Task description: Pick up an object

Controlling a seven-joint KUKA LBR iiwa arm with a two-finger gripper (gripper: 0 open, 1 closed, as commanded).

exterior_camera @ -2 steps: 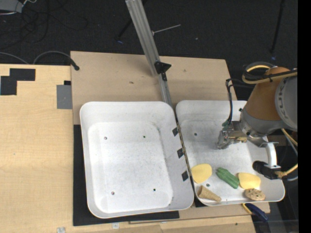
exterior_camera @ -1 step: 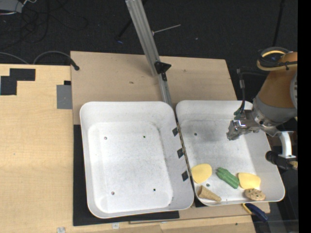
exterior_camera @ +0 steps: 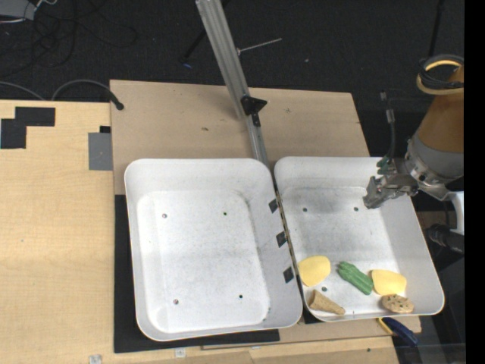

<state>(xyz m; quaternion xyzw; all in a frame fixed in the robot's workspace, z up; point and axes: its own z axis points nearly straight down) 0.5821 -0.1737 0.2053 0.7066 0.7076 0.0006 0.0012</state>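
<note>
In the camera view, the right bin (exterior_camera: 341, 203) holds several small items along its near edge: a yellow rounded piece (exterior_camera: 314, 269), a green pickle-like piece (exterior_camera: 355, 277), a second yellow piece (exterior_camera: 389, 281), a tan cone-shaped piece (exterior_camera: 326, 302) and a brown cookie-like disc (exterior_camera: 397, 303). My gripper (exterior_camera: 377, 192) hovers over the far right part of this bin, well away from the items. Nothing shows between its fingers.
The left bin (exterior_camera: 197, 249) sits beside the right one, with black clips (exterior_camera: 277, 222) along the shared rim. A slanted aluminium rail (exterior_camera: 231, 70) rises behind the bins. The wooden bench (exterior_camera: 53, 226) extends to the left.
</note>
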